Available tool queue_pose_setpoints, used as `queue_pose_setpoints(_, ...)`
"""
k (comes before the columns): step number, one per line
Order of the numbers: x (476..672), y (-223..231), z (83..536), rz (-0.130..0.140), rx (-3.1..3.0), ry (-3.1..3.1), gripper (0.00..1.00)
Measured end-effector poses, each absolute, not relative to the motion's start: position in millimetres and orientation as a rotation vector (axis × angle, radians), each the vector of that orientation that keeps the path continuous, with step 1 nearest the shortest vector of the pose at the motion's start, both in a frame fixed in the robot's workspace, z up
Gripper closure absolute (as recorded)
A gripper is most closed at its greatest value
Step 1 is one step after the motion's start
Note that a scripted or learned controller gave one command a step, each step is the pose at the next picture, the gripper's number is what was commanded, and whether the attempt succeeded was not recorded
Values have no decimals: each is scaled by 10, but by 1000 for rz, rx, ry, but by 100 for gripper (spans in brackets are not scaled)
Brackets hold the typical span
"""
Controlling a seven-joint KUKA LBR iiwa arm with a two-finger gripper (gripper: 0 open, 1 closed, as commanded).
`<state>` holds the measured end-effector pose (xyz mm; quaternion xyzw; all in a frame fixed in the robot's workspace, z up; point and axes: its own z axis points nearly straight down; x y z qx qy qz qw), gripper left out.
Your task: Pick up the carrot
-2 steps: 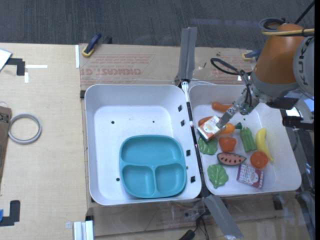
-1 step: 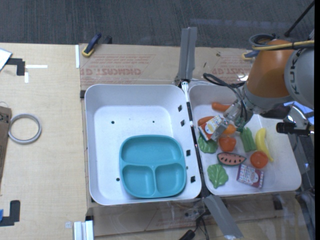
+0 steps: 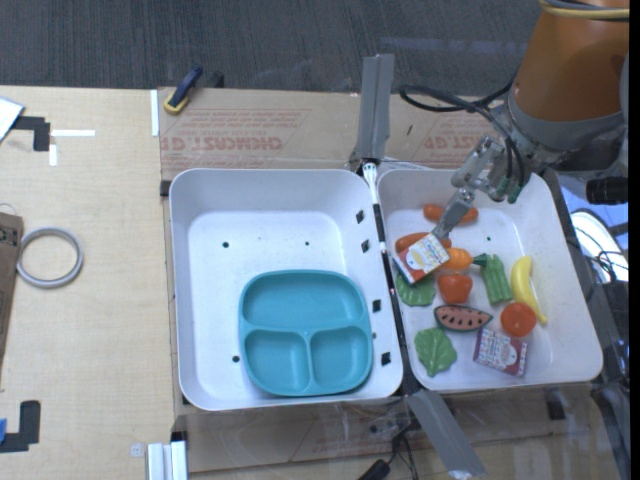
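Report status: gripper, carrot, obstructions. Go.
Gripper low in right bin, tip by the carrot. Carrot lies in the pile, not gripped. Snack packet overlaps it; tomato close below.

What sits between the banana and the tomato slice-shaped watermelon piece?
In the camera view, a red tomato lies between the banana and the watermelon slice.

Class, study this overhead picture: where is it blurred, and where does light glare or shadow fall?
Camera view: the gripper and the orange band look soft, the toys sharper; the right bin is evenly lit, with faint shadows beneath the toys; no strong glare on the teal plate.
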<state>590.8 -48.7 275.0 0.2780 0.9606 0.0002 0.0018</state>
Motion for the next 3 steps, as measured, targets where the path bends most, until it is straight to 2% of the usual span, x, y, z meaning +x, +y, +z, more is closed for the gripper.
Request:
queue_pose_setpoints(1, 6401, -564, 3022, 0, 727, 3052, 0)
queue_pose_setpoints(2, 5894, -582, 1950, 0, 456, 3107, 0)
queue_pose_setpoints(3, 5906, -591, 2048, 2, 462, 3102, 100)
